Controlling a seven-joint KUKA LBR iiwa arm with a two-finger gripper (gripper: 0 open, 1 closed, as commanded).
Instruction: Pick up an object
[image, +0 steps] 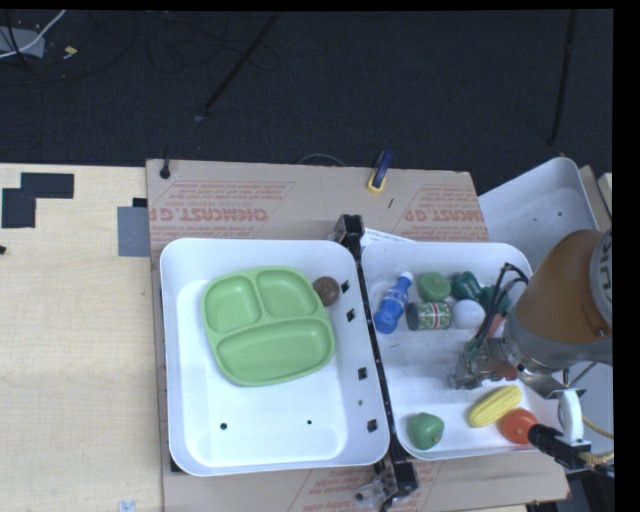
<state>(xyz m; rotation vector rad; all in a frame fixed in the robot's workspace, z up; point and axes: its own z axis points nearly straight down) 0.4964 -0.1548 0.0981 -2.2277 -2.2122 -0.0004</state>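
Tool (478, 368) hangs low in right bin (430, 400), grip state unclear, nearest the yellow corn (494, 405); picking appears pending.

Arm (570, 300): 1 unit, entering at the right. Broad rounded orange band, grey shell to its right and below. Thin black cables loop along the band's left side. Gripper (478, 372): dark metallic, small, cluttered with fittings.

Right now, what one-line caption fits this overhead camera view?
Gripper lowered into the right bin among small objects, near a yellow corn; green divided plate in the left bin.
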